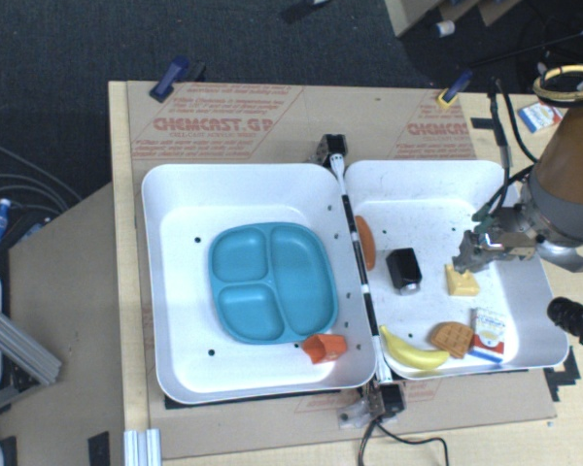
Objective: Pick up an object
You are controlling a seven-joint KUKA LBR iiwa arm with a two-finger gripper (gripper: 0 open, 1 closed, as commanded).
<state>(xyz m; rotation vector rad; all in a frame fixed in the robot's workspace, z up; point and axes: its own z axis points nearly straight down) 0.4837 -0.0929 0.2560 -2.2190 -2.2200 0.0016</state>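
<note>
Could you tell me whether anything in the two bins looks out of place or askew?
Mostly tidy. The orange sausage-shaped piece leans on the right bin's left wall instead of lying flat, and the small orange block sits against the blue divided plate's rim.

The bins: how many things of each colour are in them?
Blue: 1, plate
Orange: 2, block, sausage
Black: 1, box
Yellow: 2, banana, cheese
Brown: 1, waffle
White: 1, packet
Total: 8
</note>
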